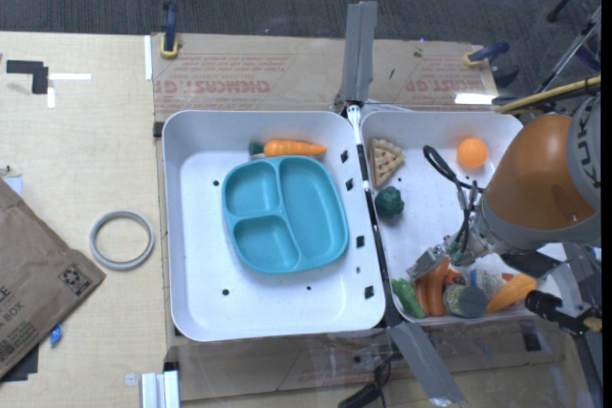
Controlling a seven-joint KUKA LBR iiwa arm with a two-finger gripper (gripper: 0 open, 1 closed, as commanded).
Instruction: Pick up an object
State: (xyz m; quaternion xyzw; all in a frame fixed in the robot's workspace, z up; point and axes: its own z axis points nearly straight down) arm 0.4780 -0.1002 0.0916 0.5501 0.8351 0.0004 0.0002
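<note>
Gripper [442, 259] is hovering over a heap of toy food [449, 289] in the right bin's [421, 134] near corner — whether it is spread or pinching, I cannot tell. The red-and-orange pieces (probably light, slick plastic) are likely best pinched across the middle.

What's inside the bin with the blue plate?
The left bin holds a blue plate with three sections, nothing on it. A toy carrot lies just behind it, against the far wall. Whatever sits under the plate is covered.
</note>
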